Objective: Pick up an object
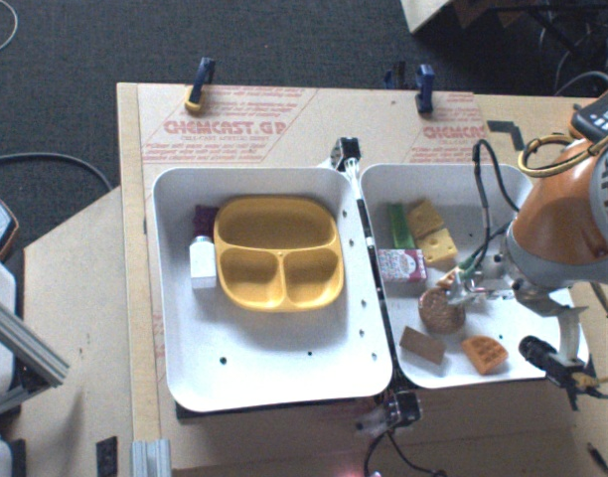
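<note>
Nearest the front wall of the right bin (pixel 542 374): an orange wedge (pixel 485 354), and just to its left a brown block (pixel 423 346), long axis running slantwise along that wall.

One step further in: a round brown disc (pixel 441 312), flat on the bin floor, with no long axis to line up on. Looks the likeliest target, judging by position. Sits immediately below and left of the jaws, which hang at its upper right edge, touching or nearly so; cannot tell which. Apart or together, cannot tell either: too small and too cluttered with cabling. Nothing visibly held.

Beside that, the grey-and-orange arm (pixel 562 222), reaching in from the right over the bin's right half, wrist bent down and pointing left toward the disc. Calls for a short shift left and toward the front to centre on it.

Further back: a red-and-white carton (pixel 401 265), then a green bar (pixel 400 225) standing lengthwise front to back, and a yellow cheese wedge (pixel 430 232) just beside it.

Well apart, in the left bin (pixel 175 296): a yellow divided plate (pixel 279 251) and a small white bottle (pixel 202 263) at its left side.
</note>
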Robot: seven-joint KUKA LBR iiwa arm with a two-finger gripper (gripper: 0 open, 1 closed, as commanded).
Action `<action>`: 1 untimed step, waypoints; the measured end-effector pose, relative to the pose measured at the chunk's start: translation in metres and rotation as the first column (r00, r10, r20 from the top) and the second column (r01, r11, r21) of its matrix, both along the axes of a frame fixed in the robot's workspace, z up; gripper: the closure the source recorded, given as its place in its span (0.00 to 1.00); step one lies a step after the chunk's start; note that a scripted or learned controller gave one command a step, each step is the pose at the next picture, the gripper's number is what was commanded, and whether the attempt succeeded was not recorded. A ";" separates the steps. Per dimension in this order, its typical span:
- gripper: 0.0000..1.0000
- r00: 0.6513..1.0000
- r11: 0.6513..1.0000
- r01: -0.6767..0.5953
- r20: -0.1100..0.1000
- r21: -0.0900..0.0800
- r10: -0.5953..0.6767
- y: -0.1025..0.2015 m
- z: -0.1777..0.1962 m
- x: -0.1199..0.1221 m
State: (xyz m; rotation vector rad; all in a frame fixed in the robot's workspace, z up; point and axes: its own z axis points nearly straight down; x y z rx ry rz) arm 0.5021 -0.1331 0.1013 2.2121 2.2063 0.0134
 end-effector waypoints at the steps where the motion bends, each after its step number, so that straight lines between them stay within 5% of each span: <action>1: 1.00 1.000 1.000 -0.004 -0.013 0.004 0.004 -0.001 0.044 0.006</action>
